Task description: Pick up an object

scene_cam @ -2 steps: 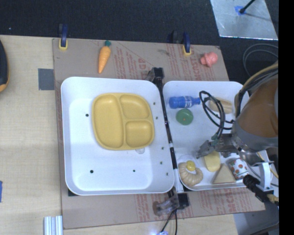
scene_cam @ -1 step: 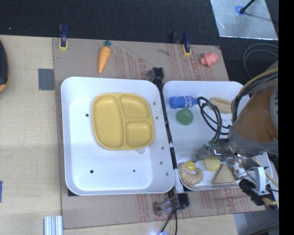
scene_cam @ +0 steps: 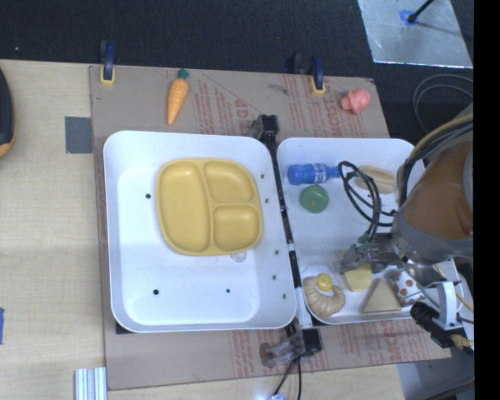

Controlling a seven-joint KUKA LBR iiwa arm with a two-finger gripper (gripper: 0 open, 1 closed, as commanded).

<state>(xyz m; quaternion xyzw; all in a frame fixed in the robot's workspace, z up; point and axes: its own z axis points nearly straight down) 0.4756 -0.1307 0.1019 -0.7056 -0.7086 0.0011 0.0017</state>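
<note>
**Two bins, one crowded corner**

Two white bins sit side by side on the desk. The left bin (scene_cam: 133, 298), in the middle of the frame, carries a yellow divided plate (scene_cam: 208, 204) lying flat towards its upper half. The right bin (scene_cam: 350, 146) holds the small things a pick could go for: a blue bottle (scene_cam: 310, 173) on its side near the upper edge, a green ball (scene_cam: 314, 198) just below it, a pale roll-shaped piece (scene_cam: 323, 294) with a yellow blob on it in the lower left corner, and a yellowish wedge (scene_cam: 360, 278) beside a tan triangular piece (scene_cam: 382, 298) along the lower edge.

Outside the bins, a toy carrot (scene_cam: 177, 97) and a pink lump (scene_cam: 356, 100) lie on the brown board at the top of the frame, likely out of play.

The arm (scene_cam: 437, 198) comes in from the right and leans over the lower right part of the right bin, a black cable looping ahead of it. Its tool (scene_cam: 368, 261) hangs low over the wedge and the triangular piece, so one of these looks like the target. From this slant I cannot tell how far apart the tool's parts stand, nor whether it touches or grips anything; no object is plainly seen held by it.
</note>
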